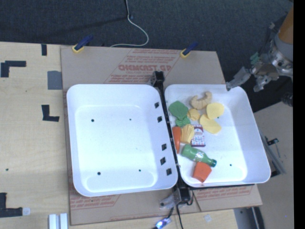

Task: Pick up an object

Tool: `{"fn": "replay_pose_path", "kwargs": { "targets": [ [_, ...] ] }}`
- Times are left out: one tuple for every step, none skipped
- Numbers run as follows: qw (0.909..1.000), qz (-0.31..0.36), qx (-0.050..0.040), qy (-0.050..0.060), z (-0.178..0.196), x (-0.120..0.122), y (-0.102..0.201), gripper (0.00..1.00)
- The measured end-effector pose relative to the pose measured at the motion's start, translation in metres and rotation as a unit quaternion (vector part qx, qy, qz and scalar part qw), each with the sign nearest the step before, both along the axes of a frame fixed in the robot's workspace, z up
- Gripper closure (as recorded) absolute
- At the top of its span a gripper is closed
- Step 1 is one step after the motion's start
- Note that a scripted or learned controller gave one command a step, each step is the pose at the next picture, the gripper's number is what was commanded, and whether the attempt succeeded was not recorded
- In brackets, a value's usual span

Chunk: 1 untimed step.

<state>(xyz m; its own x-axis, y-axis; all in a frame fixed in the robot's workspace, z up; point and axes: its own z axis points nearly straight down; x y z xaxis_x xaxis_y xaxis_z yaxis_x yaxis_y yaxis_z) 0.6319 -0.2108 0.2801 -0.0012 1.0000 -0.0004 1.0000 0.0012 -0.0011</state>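
The right bin (255,142) holds a heap of small toy foods along its left side. Among them are a green leaf (178,109), a tan curled piece (201,100), yellow slices (215,110), an orange carrot (177,138), a small purple-and-white box (198,137), a green bottle (199,155) and an orange-red block (202,171). My gripper (249,82) hangs over the bin's far right corner, well apart from the heap. Its fingers are spread open with nothing between them.
The left bin (76,142) adjoins the right one along a black hinge strip (164,128). Both rest on a cardboard sheet (143,66) held by two clamps. A white cable (136,25) lies at the back.
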Motion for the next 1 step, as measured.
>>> {"fn": "replay_pose_path", "kwargs": {
  "targets": [
    [1.0000, -0.001, 0.0010, 0.004, -0.0321, -0.0763, 0.0100, 0.00]
  ]
}}
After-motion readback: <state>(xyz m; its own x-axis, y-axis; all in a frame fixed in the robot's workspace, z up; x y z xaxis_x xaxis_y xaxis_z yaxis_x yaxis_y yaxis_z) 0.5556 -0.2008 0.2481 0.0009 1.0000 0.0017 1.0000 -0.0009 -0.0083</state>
